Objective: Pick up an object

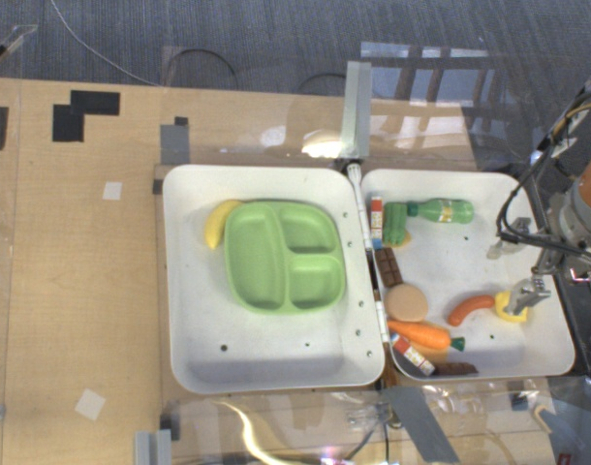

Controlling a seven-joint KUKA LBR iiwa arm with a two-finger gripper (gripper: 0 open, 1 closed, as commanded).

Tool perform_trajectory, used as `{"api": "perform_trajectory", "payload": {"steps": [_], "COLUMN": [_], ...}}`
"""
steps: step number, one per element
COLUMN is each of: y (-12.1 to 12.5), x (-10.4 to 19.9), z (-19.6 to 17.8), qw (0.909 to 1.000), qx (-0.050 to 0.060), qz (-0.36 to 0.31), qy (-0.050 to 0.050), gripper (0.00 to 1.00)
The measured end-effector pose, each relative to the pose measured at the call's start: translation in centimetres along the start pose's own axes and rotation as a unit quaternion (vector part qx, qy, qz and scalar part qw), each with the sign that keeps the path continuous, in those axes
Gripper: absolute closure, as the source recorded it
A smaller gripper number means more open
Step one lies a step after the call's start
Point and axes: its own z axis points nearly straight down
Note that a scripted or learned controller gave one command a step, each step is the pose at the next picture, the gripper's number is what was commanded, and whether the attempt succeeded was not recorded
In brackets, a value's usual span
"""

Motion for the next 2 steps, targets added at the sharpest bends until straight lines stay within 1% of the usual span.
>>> {"api": "perform_trajectory", "payload": {"steps": [1, 2], "y": [-0.2, 8.1], "x": [2.2, 1.3], "z": [10.6, 11.0], "qw": [0.9999, 0.9994], "qx": [0.0, 0.0], "qz": [0.016, 0.034], "qy": [-0.001, -0.007], "gripper": [0.0, 0.0]}}
